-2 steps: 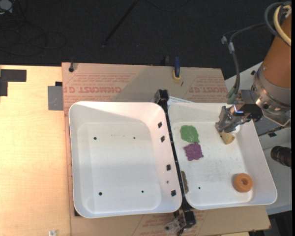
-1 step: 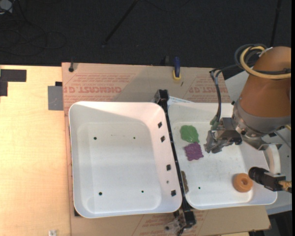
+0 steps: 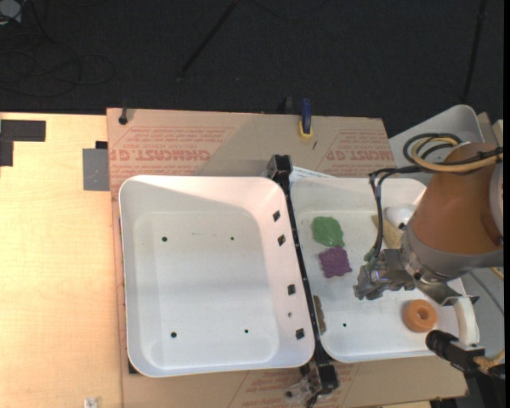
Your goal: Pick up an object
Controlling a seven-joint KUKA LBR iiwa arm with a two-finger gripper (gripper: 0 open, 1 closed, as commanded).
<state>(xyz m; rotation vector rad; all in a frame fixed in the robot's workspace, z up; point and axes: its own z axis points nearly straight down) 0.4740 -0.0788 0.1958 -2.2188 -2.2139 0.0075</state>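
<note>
In the right bin (image 3: 357, 347) lie a green object (image 3: 327, 230), a purple object (image 3: 334, 263) just below it, and an orange ring (image 3: 421, 315) nearer the front right. My gripper (image 3: 371, 284) hangs low over the bin floor, right of the purple object and left of the orange ring, touching neither as far as I can see. The arm's orange band (image 3: 455, 206) and grey wrist cover the bin's right part.
The left bin (image 3: 153, 228) stands beside the right one, with a black clip-lined divider (image 3: 291, 253) between them. Cardboard lies under both bins. A black cable (image 3: 378, 211) loops from the arm over the right bin's back.
</note>
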